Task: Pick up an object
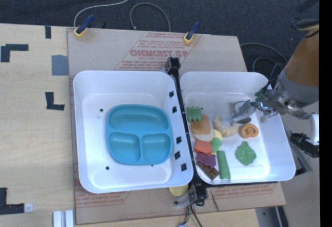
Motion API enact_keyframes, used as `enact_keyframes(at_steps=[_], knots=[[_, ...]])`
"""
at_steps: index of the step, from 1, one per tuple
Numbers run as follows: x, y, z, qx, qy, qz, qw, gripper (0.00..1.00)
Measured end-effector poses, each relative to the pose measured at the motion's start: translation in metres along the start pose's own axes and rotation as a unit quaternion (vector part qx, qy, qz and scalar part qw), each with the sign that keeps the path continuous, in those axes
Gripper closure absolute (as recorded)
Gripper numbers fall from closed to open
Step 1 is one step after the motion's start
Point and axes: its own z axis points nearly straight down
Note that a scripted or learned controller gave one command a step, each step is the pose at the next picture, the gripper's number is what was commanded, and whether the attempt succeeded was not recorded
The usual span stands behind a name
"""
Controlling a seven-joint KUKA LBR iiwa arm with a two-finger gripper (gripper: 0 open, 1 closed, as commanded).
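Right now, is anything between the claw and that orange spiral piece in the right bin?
Nothing visible blocks it. The claw hangs just left of and above the orange spiral piece, with bare bin floor between them. The pale curved piece lies close on the spiral's left, the green leafy piece below it.

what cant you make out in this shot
- Pincer: in the camera view it is small and blurred over the right bin; whether it is open, or touching the pale piece beside it, cannot be told.
- Arm: cut off by the right edge.
- Yellow thing: mostly hidden under the bins' front rims.
- Dark brown pieces: too small to identify.
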Motion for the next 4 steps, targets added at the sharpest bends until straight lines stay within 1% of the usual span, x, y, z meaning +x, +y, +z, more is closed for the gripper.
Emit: enact_keyframes(at_steps=[1,2,3,4], knots=[[-0.049,0.032,0.049,0.000,-0.002,0.001,1.0000,0.00],[-0.023,0.060,0.131,-0.002,-0.003,-0.001,1.0000,0.00],[0.044,0.107,0.126,-0.004,-0.002,-0.003,1.0000,0.00],[0.046,0.134,0.130,0.031,-0.002,0.007,0.9995,0.00]])
